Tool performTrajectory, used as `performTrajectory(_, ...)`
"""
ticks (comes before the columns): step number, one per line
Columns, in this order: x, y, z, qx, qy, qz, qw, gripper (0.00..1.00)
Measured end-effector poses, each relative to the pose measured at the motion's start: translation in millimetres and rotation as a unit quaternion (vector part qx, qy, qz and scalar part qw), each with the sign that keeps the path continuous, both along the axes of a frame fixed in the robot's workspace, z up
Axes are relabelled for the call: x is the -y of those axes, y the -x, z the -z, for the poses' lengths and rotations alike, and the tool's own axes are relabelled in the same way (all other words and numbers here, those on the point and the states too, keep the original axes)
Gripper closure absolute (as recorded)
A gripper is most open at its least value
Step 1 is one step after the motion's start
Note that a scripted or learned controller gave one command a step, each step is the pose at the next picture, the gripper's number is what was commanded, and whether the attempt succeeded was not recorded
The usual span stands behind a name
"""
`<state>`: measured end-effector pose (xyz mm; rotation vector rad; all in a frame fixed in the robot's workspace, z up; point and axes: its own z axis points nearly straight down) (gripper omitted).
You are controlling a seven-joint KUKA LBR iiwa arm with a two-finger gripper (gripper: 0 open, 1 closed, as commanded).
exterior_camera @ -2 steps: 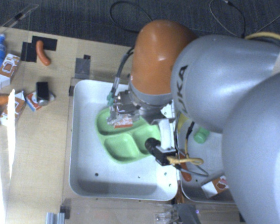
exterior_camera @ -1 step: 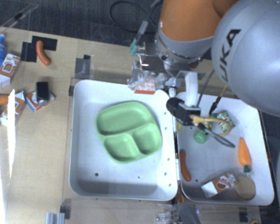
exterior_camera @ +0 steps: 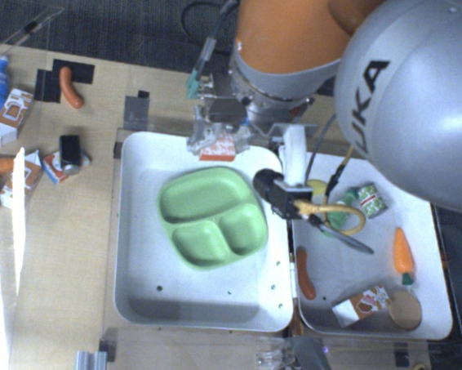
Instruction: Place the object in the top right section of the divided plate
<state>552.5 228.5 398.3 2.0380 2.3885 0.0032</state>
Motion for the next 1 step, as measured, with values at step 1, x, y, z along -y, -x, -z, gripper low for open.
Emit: performTrajectory(1, 8.7, 47.8, -20.2, 0.000, 0.0001, -0.085, 0.9964, 1.00)
